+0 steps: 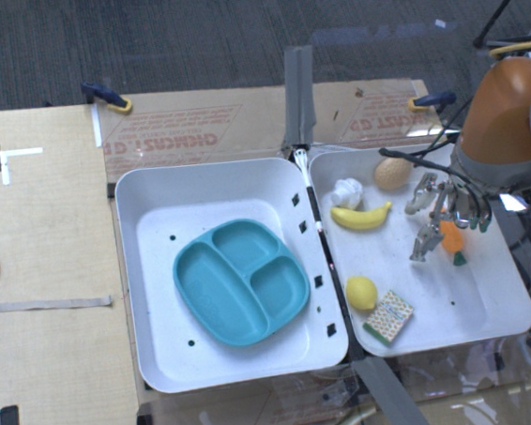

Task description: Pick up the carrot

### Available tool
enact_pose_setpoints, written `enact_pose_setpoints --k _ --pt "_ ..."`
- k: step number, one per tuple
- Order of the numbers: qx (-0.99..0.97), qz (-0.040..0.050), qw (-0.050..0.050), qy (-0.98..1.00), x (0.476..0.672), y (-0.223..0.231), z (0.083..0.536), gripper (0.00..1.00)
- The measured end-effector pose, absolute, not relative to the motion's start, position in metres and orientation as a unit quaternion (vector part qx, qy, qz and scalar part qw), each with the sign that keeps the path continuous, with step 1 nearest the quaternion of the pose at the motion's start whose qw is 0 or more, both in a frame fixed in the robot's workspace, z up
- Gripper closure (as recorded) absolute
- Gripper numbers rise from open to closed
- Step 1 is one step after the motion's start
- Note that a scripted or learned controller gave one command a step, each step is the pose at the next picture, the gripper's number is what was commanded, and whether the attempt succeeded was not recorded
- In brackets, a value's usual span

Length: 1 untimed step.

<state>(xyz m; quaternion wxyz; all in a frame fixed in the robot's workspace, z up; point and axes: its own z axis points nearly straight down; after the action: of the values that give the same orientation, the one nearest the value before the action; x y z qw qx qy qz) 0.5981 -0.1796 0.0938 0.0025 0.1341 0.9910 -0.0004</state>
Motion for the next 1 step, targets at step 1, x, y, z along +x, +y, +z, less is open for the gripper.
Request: enact_pose_setpoints --k 1 --pt "0.133 -0.0010 0.005 0.991 0.5999 -0.1793 0.1045 1.00"
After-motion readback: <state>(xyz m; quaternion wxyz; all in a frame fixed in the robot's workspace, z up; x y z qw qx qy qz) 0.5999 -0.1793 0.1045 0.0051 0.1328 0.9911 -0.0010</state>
